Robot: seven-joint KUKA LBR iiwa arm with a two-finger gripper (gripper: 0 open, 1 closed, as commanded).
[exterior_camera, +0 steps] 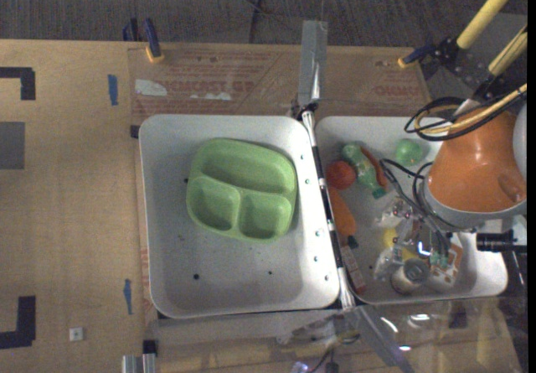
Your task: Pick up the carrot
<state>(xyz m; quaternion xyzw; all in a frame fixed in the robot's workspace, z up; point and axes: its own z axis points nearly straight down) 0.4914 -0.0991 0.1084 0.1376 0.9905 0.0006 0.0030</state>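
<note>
Carrot: the carrot (pixel 342 212) lies in the right bin (pixel 490 279), right by the wall it shares with the left bin (pixel 167 279). It is long and orange and points down that wall.
Near the carrot: a red ball (pixel 340 173) sits just above the carrot, close to its top end. A green bottle (pixel 365 168) lies a bit past the ball, away from the carrot.
Arm: the arm (pixel 477 174) hangs over the far side of the right bin, well apart from the carrot.
Gripper: the gripper (pixel 416 239) is low, among small toys, to the side of the carrot.
Fingers: I cannot tell if they are apart or together. Wires and toys hide them.
Plate: a green plate (pixel 243 189) sits in the left bin, across the wall from the carrot.
Step now: get over to the carrot. It is not picked up yet.
How to do it well: I think the gripper should go up first, move over the middle of the carrot, then turn so it pinches across the thin way. It should stay off the wall and the red ball.
</note>
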